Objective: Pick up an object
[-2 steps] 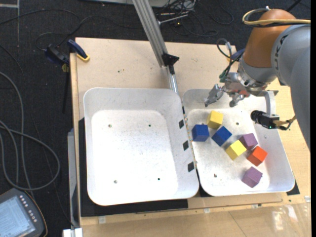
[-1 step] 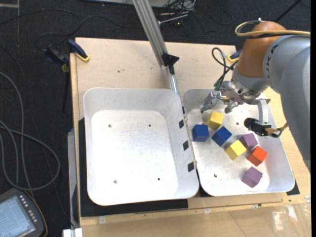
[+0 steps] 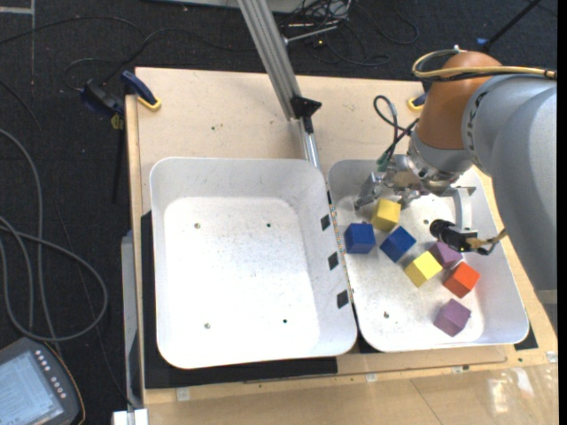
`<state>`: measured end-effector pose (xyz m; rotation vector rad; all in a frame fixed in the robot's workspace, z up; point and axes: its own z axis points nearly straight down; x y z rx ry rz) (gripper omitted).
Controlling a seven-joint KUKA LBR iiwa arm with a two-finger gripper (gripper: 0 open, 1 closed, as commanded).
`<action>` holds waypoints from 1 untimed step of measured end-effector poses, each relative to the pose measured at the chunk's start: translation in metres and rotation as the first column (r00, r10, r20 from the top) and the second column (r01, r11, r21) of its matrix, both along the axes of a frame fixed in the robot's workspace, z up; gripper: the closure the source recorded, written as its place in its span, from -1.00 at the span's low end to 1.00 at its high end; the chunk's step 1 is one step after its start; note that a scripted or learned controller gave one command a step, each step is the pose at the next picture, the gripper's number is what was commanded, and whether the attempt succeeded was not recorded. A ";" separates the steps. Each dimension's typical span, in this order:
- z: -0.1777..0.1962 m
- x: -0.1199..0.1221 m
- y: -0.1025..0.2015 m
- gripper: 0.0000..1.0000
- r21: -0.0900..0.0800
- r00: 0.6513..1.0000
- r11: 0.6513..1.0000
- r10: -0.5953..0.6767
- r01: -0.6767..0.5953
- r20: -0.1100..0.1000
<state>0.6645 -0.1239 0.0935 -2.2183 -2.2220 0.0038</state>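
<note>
Nearest the camera, a purple block [image 3: 453,316] is sitting at the near end of the right bin [image 3: 505,330], apart from the others. Just beyond it, an orange block [image 3: 462,278] and a yellow block [image 3: 423,268] are lying close together, with a second purple block [image 3: 446,255] peeking out between and behind them. Farther in, a blue block [image 3: 398,243] is resting beside a second blue block [image 3: 359,237] near the bin's left wall. The left bin [image 3: 177,326] is lying alongside on the tabletop [image 3: 230,118].

Beyond the blue pair, a second yellow block [image 3: 386,214] is sitting directly under the gripper [image 3: 383,195], which is hanging low over the far left part of the right bin. Whether its jaws are apart or together cannot be told from this angle, and whether they are touching the block is not clear either.

As a judgement, the task is sitting at the grasp stage: the arm [image 3: 496,113] appears positioned over a candidate, but nothing is visibly lifted, so a confirmed grip and the raise are remaining. The far yellow block seems the likely target.
</note>
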 end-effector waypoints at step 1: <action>0.013 0.001 0.000 1.00 -0.001 1.000 1.000 0.000 0.000 0.005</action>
